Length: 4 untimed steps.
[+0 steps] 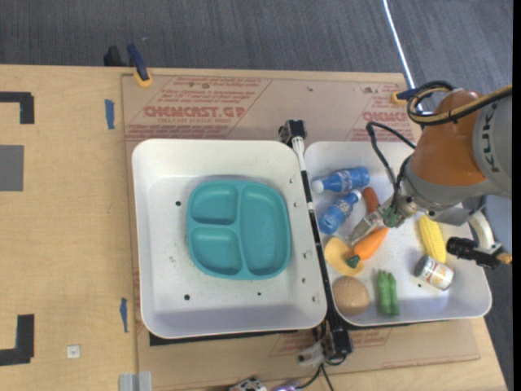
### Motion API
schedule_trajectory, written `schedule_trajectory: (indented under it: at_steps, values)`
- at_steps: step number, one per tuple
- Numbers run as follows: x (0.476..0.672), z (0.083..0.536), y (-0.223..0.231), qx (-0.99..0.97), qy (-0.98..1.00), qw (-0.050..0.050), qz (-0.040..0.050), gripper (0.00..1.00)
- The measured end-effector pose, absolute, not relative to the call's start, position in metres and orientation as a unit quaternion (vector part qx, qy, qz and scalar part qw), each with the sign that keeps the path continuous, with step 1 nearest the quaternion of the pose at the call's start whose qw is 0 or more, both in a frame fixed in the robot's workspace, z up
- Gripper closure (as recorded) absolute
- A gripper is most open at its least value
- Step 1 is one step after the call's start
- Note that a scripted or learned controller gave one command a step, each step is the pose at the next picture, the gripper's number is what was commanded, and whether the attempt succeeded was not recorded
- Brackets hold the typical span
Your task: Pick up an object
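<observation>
- The tool (376, 222) is down in the right bin (468, 300), right over the toy carrot (369, 244).
- Honestly can't tell if it's open or closed.
- Teal divided plate (239, 227) sits in the left bin (155, 218).

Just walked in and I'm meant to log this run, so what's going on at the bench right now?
The arm is reaching into the right bin, its gripper low among the toy food, right at the carrot. I cannot tell whether anything is grasped. Around it lie two blue bottles, a corn cob, a small can, a green vegetable and a tan round piece. The left bin holds a teal divided plate.
</observation>
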State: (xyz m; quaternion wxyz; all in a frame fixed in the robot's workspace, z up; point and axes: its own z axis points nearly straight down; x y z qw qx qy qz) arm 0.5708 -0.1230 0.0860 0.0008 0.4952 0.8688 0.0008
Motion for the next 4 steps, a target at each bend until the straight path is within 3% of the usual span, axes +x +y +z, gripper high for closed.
schedule_trajectory:
  at_steps: [1, 2, 3, 4]
  values:
    - [0.534, 0.086, -0.102, 0.558, 0.830, 0.002, 0.0014, 0.00]
    - [0.535, 0.086, -0.107, 0.463, 0.886, 0.002, 0.0008, 0.00]
    - [0.537, 0.097, -0.107, 0.463, 0.886, 0.005, 0.0019, 1.00]
    - [0.537, 0.097, -0.107, 0.463, 0.886, 0.005, 0.0019, 0.00]
